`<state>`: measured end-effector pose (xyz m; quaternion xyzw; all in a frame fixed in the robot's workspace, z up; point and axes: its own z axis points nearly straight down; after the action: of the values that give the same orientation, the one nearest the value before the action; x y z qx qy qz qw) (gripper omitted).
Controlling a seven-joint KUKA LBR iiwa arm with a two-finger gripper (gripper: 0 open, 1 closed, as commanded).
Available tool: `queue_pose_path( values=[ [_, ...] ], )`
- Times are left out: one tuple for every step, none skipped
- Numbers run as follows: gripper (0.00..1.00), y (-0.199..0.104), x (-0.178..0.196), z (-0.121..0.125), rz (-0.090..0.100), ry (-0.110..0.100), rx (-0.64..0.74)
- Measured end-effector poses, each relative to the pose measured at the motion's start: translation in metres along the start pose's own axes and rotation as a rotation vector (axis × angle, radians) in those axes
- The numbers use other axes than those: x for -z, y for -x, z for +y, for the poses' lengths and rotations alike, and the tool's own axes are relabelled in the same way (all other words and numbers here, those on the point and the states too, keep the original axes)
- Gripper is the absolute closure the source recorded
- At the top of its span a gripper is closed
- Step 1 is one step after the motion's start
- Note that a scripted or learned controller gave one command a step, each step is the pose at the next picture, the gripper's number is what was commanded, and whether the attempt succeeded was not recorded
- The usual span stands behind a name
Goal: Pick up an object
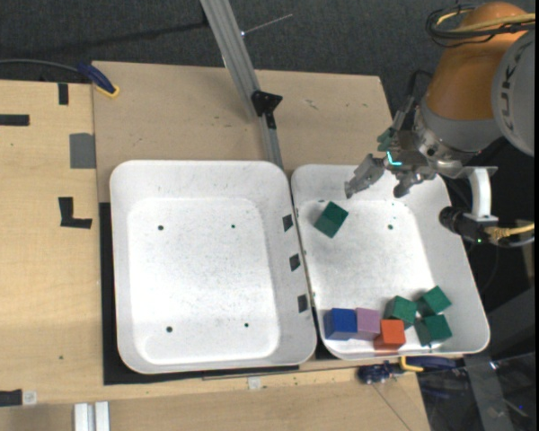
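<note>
Jaws [382, 180] hung spread wide above the far end of the right shallow white bin [449, 272], gripping nothing. The dark green cube [331, 218] lay tilted on the bin floor just below-left, apart from them.

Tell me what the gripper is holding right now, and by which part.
Nothing. The two-finger gripper hangs open above the right white bin, fingers spread and bare; the lone green cube lies apart below it.

My hand [383, 181] spread over right bin [449, 268] far end. Lone green cube [331, 218] stands apart, open floor all around it. Block cluster [391, 320] packed tight against near wall, little finger room. Metal post [242, 61] flanks far side.
</note>
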<state>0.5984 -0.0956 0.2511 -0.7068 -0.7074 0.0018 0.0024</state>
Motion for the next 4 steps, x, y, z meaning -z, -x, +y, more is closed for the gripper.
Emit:
queue_pose_path(
  values=[
    [0.0,0.0,0.003,0.001,-0.001,0.005,0.001],
    [0.0,0.0,-0.06,-0.006,-0.001,-0.002,0.0],
    [0.0,-0.001,-0.115,0.003,-0.001,-0.001,0.001],
    [0.0,-0.001,-0.162,0.002,-0.001,0.001,0.001]
  ],
)
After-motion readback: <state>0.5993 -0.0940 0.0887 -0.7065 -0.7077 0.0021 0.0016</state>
